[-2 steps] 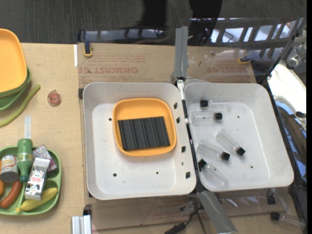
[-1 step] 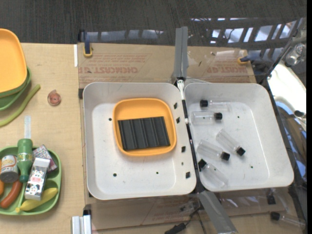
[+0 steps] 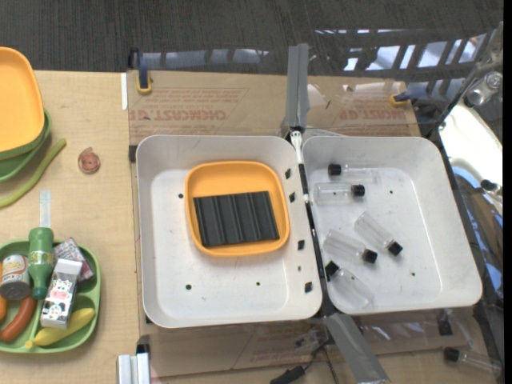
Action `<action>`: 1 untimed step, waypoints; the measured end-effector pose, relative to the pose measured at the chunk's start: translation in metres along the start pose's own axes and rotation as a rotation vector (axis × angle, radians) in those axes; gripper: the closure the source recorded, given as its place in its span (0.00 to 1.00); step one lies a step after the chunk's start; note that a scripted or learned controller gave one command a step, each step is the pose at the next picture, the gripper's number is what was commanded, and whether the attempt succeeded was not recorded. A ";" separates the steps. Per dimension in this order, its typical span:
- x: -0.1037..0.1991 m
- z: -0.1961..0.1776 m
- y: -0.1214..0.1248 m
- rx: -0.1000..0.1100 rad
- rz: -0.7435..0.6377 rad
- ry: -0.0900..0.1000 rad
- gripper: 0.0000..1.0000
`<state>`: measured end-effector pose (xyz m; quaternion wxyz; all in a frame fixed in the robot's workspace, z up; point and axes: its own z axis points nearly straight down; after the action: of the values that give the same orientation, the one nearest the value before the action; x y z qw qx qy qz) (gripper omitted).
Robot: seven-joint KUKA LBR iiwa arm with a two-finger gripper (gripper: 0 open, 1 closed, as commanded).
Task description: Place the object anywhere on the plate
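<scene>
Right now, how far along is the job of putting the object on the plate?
It looks done: a dark ribbed object lies flat on the orange plate in the left bin. Nothing is in hand. Clear vials with black caps lie in the right bin; whether they are to follow, I cannot tell.
</scene>
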<state>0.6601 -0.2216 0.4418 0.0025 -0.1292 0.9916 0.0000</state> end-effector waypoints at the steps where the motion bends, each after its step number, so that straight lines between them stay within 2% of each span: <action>1: -0.001 0.000 0.004 -0.002 -0.366 0.000 1.00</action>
<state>0.6602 -0.2175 0.4416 0.0024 -0.3075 0.9515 0.0004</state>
